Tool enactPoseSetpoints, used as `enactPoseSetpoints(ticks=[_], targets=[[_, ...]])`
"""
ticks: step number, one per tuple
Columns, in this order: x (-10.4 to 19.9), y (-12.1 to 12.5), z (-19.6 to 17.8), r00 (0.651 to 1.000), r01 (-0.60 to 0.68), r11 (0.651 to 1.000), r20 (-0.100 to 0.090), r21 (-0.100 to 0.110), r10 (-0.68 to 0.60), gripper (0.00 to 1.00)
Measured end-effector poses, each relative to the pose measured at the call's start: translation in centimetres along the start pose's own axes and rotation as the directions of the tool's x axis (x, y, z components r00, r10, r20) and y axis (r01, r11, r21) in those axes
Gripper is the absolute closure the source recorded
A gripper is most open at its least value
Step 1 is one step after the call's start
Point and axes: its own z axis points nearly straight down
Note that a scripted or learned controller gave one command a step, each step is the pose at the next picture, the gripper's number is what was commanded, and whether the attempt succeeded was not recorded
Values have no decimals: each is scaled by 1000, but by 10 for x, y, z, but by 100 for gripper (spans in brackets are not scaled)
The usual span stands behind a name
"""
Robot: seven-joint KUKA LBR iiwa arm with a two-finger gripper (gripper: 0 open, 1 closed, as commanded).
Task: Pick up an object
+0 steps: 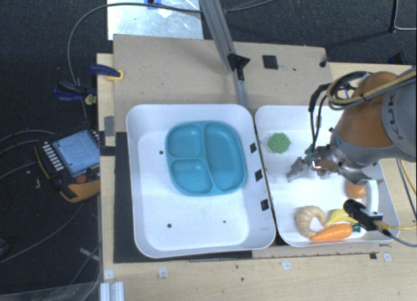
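In the right bin [280,225] lie a green knobbly ball [279,142] near the back left, a tan croissant-like piece [308,218], a yellow banana piece [339,215] and an orange carrot [332,232] at the front. A small orange object [355,189] sits by the right wall. My gripper [300,169] hangs low over the bin's middle, below the green ball and above the croissant, pointing left. Nothing shows between its fingers.
The left bin [146,228] holds a blue divided plate [206,157]. A grey pole [218,29] slants over the bench's back. A white strip [373,199] lies along the right bin's right wall. Cables and a handheld device [71,163] lie on the floor to the left.
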Motion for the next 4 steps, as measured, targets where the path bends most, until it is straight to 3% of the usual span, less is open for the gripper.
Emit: enactPoseSetpoints(ticks=[1,3,4], targets=[[0,2,-13,1000,0,1000,1,-6,0,100],[-20,9,-129,1000,2,1000,3,-11,-2,100],[-20,10,-136,1000,3,1000,1,-6,-3,100]])
